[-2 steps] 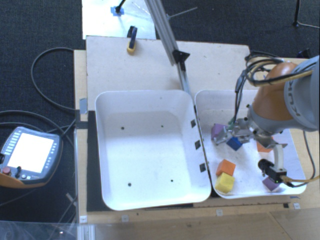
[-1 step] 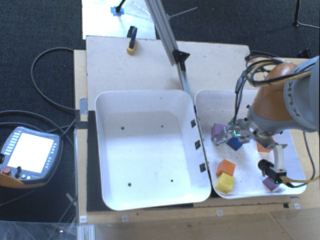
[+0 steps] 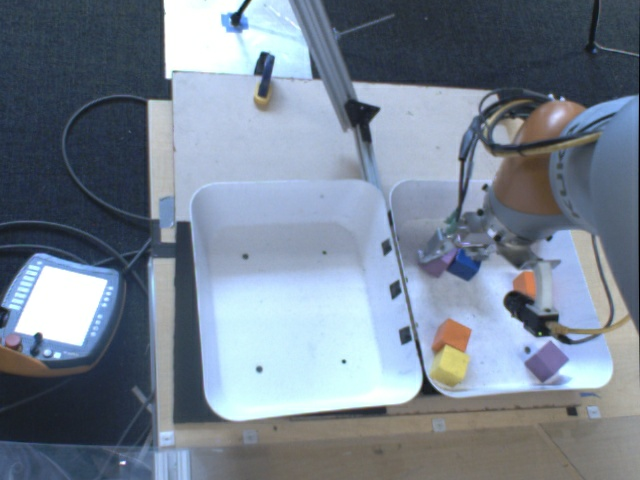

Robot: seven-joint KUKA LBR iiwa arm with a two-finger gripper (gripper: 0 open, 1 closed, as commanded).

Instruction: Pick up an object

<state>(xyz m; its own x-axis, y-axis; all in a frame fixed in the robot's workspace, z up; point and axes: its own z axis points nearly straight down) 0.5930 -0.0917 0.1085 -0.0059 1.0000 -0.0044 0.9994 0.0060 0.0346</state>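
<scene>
Gripper point(image 3: 449, 251) low in the right bin point(image 3: 495, 313), near its back left corner, tip right over two blocks. Cannot tell whether it is spread wide or closed; the view from above hides the tip, and no block is seen clamped in it.

Purple block point(image 3: 434, 264) just left of the tip, blue block point(image 3: 464, 266) just right of it; the two touch or nearly so.

Small orange block point(image 3: 524, 284) to the right, under the wrist. Larger orange block point(image 3: 452, 334) nearer the front, with the yellow block point(image 3: 450, 366) touching its front side. Second purple block point(image 3: 546, 361) at the front right corner, well apart.

Left bin point(image 3: 215, 208) sits beside the right bin on the surface point(image 3: 300, 128). Yellow-and-black clamp point(image 3: 263, 79) lies at the surface's far edge.
</scene>
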